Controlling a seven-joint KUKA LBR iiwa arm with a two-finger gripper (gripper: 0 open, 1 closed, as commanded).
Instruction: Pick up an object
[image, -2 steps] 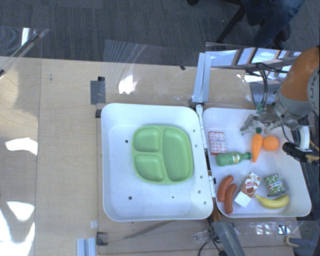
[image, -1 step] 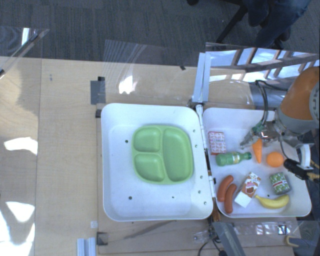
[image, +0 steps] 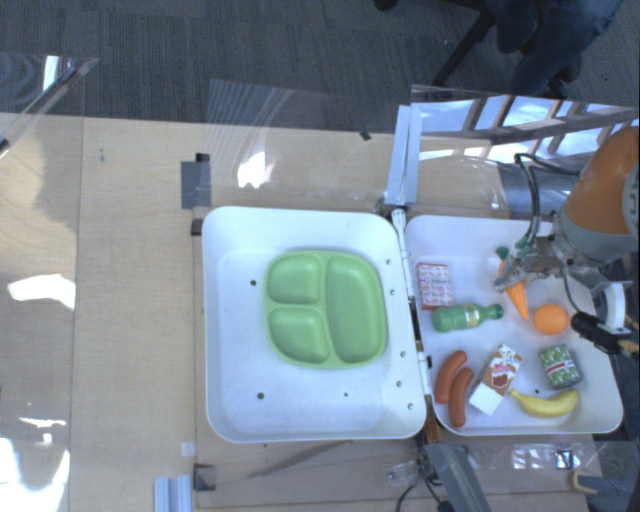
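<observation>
Yellow banana (image: 546, 403) curves along the right bin's (image: 600, 425) near edge. Gripper (image: 520, 268), grip impossible to tell, hovers over the carrot (image: 517, 298), beside a round orange (image: 550, 319). Left bin (image: 230, 330) holds a green divided plate (image: 327, 308).

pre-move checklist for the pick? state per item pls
1. Gripper over the right bin: ok, it sits at the bin's upper part, right by the carrot.
2. Object held between the fingers: cannot tell; the fingertips blur into the carrot's top.
3. Neighbours crowding the carrot: not ok; the orange lies close on its right and the green bottle just left.
4. Other targets free to grab: ok; banana, green can and the two sausages lie uncovered.
5. Left bin ready to receive: ok; it holds a green divided plate.
</observation>
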